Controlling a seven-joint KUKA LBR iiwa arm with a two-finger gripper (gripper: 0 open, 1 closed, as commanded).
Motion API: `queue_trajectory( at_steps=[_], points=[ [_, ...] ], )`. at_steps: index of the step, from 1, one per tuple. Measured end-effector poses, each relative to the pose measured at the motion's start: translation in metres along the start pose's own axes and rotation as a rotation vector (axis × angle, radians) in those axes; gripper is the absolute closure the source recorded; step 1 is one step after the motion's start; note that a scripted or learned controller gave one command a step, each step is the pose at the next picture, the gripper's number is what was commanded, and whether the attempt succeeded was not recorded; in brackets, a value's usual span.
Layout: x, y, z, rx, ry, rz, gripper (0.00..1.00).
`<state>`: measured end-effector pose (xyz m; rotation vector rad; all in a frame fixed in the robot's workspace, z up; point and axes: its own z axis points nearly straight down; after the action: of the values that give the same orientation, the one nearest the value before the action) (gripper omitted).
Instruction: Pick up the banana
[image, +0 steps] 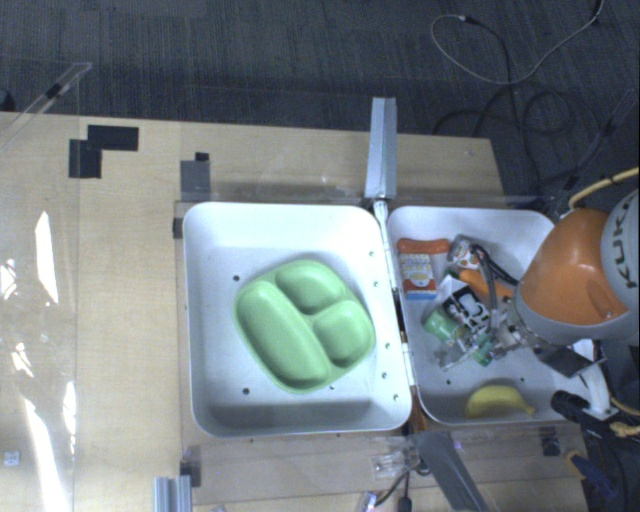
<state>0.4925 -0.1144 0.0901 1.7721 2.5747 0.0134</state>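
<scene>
The banana (498, 401) lies at the right bin's (530, 222) six o'clock edge; the gripper (470, 325) hovers at its twelve, apart.

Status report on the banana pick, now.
Gripper low in right bin, over the clutter. Banana loose by the near wall, not held. Snack box behind, nothing on the banana.

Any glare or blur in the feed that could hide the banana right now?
Camera view: the banana reads clearly, yellow on the white right bin near its front wall; bright streaks of glare lie on the clear panel far left, away from it; the gripper and clutter beside it look soft and hard to separate; lighting is even, shadows faint.
</scene>
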Motion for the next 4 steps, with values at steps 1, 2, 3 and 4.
queue_trajectory(
  at_steps=[1, 2, 3, 4],
  points=[
    [-0.026, 0.069, -0.068, 0.009, 0.004, -0.015, 0.0],
    [-0.027, 0.072, -0.08, 0.001, 0.0, -0.018, 1.0],
    [-0.027, 0.072, -0.08, 0.002, 0.0, -0.017, 0.0],
    [-0.012, 0.03, -0.013, 0.007, 0.004, -0.065, 0.0]
  ],
)
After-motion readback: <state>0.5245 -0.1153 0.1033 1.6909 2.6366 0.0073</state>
